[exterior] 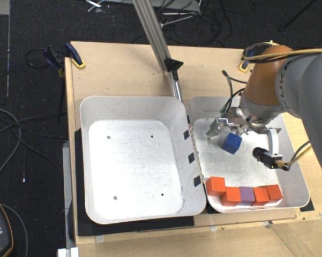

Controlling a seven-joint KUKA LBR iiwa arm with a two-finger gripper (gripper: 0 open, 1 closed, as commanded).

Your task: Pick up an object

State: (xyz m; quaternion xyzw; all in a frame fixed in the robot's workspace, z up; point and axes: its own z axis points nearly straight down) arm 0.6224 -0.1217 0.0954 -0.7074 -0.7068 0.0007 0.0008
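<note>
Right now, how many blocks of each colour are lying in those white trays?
Orange blocks: 4
Purple blocks: 1
Blue blocks: 1, just below the gripper
Total: 6, all in the right bin.

Arm (pixel 305 84): grey casing, orange wrist band (pixel 265 84) (rounded), thin dark cables, apparently metallic silver gripper (pixel 221 130) hardware.
</note>
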